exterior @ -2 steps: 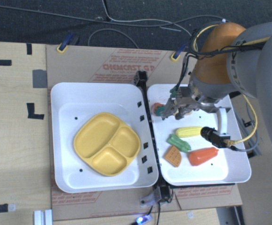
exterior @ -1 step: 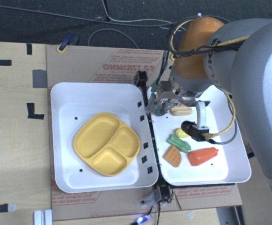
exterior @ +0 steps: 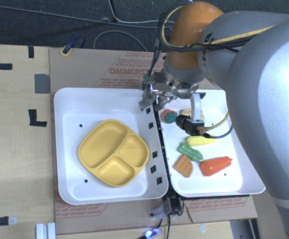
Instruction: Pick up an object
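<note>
In the left bin (exterior: 59, 133) a yellow divided plate (exterior: 113, 152) lies flat and alone, well apart from the action. Above the far end of the wall where the two bins meet, the gripper (exterior: 154, 101) hangs low beneath the arm's orange band (exterior: 191, 29); whether it is spread or closed cannot be told from this angle, and nothing is seen held in it. The toy foods, the likely targets, are gathered in the right bin (exterior: 234, 183): a small teal piece (exterior: 170, 117) just beside the gripper, then a brown waffle-like square (exterior: 183, 166), a green pod (exterior: 190, 152), a yellow corn-like piece (exterior: 200, 141) and an orange-red carrot-like piece (exterior: 215, 166) nearer the front. The gripper's position suggests the teal piece is next, though no pick has yet been made.
</note>
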